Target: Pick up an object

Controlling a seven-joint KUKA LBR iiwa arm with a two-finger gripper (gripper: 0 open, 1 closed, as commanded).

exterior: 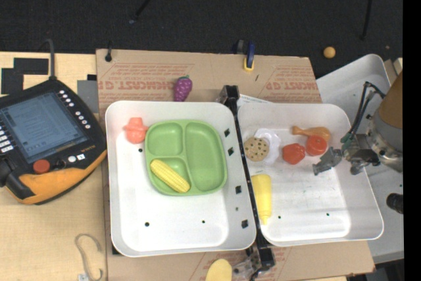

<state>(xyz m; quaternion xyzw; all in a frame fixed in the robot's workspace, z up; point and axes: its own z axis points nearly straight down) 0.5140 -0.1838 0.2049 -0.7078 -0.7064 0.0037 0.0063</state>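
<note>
My gripper (341, 166) hangs over the right side of the right bin (329, 220), open, with nothing between its fingers. Just to its upper left lies a small red piece (316, 145), beside an orange drumstick (310, 132). A red tomato (293, 153) and a round cookie (256, 149) sit further left in the same bin. A yellow block (262, 197) rests against that bin's left wall.
The left bin (171, 220) holds a green divided plate (204, 154) with a yellow corn cob (170, 175), and a pink toy (135, 130). A purple grape bunch (182, 87) lies on the cardboard behind. A teach pendant (46, 131) sits at the left.
</note>
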